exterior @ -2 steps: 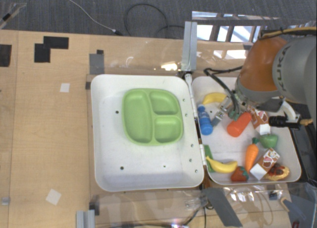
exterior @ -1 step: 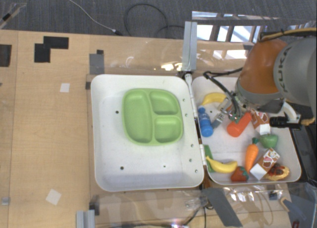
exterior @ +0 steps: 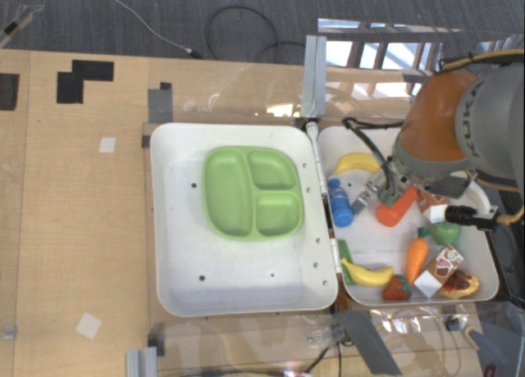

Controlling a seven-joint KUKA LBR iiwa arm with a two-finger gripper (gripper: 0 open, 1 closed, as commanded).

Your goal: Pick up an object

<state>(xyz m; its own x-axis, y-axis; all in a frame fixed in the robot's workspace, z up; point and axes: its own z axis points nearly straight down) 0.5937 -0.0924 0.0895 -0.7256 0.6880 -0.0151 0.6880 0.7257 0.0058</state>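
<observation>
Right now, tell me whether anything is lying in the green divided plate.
No. The green divided plate in the left bin has all three compartments bare.

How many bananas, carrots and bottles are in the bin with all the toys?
Bananas: 2
Carrots: 1
Blue bottles: 1
Total: 4

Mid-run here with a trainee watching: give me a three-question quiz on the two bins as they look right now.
1. True or false: the green divided plate lies in the left bin.
2. How many bananas are in the right bin?
3. Which lies nearest the gripper: A the blue bottle, B the carrot, C the orange cylinder?

Key: 1 true. 2 two: and. 3 C.
</observation>
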